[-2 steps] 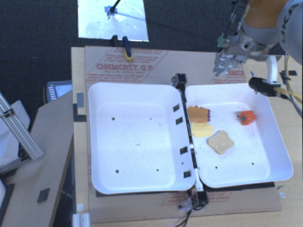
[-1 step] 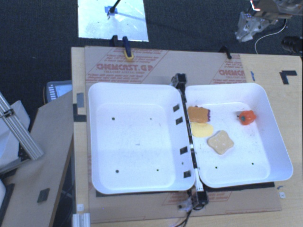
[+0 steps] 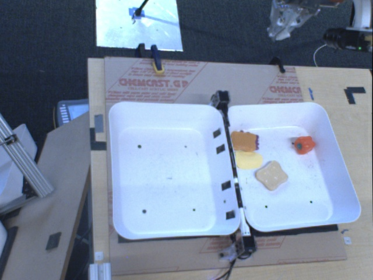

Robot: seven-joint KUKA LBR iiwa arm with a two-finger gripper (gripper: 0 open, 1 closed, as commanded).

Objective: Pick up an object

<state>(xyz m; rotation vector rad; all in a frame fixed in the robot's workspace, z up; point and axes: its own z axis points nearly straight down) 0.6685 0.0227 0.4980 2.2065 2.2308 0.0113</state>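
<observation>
We are hovering the tool (image 3: 285, 22) beyond the table's far right corner; we cannot tell its state. Nothing is picked yet: the orange object (image 3: 303, 145) is lying in the right bin (image 3: 335, 174), untouched.

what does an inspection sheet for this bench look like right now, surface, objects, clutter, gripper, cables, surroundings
surface: wooden bench under a printed cardboard sheet, bearing the left white bin and the right white bin side by side.
job's things: in the right bin, an orange-and-purple block, a yellow disc touching it, a toast-shaped piece, a red-orange pepper-like toy apart.
clutter: yellow clamp at the cardboard's far edge.
grippers: gripper raised beyond the bench, above the dark floor.
cables: white cable at far right; wires at the bins' near joint.
surroundings: shiny metal plate on dark floor; aluminium rail at left.
</observation>
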